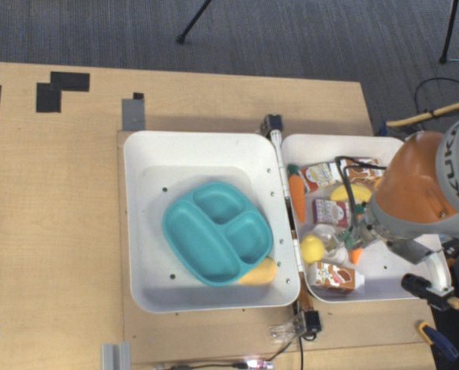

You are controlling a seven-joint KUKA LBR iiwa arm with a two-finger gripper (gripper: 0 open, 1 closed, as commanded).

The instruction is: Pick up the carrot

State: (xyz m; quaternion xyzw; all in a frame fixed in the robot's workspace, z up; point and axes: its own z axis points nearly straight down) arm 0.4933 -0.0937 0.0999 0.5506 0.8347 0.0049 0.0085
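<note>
Two white bins side by side on a wooden bench (52, 230). In left bin (149, 168): teal divided tray (214, 233), something yellow (259, 273) at its lower right edge. In right bin (383, 290): carrot (296, 194) along left wall, lemon (312, 248), food packets (336, 277). Grey-and-orange arm (414, 187) over right bin, gripper (351, 241) low among clutter.

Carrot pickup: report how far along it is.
Done: the arm has reached over the right bin, and the tool is low among the packets and a lemon. In hand: nothing visible. The carrot lies against that bin's left wall, apart from the tool. Left: move to the carrot, grasp it and lift it.
</note>
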